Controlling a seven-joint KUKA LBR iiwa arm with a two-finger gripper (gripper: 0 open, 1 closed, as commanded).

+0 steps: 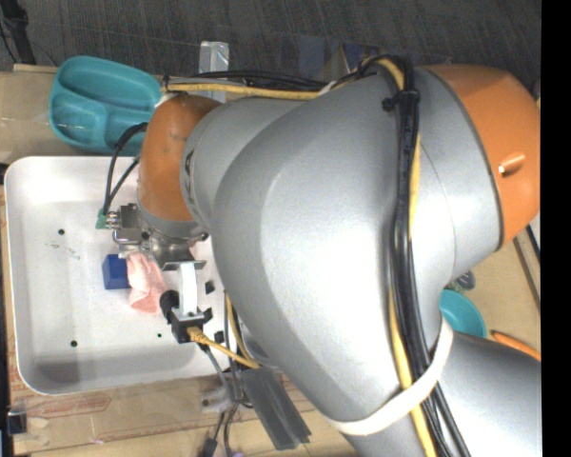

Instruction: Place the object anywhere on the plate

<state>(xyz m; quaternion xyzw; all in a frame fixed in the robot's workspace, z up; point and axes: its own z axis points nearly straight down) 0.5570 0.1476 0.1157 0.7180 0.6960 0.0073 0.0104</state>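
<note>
A small blue block (114, 272) lies in the left white bin (38, 255), right next to a crumpled pink item (145, 282). My gripper (152, 253) hangs directly over these two, at the right side of the bin, and its tip is hidden by the wrist and by the pink item. I cannot tell whether either object is held. A teal curved rim (461, 314), possibly the plate, peeks out from under the arm at the right.
The big grey arm (343, 236) with its orange band covers the right bin and most of the bench. A teal scoop-shaped object (95, 103) lies beyond the left bin's far corner. Bare bin floor stretches left of the blue block.
</note>
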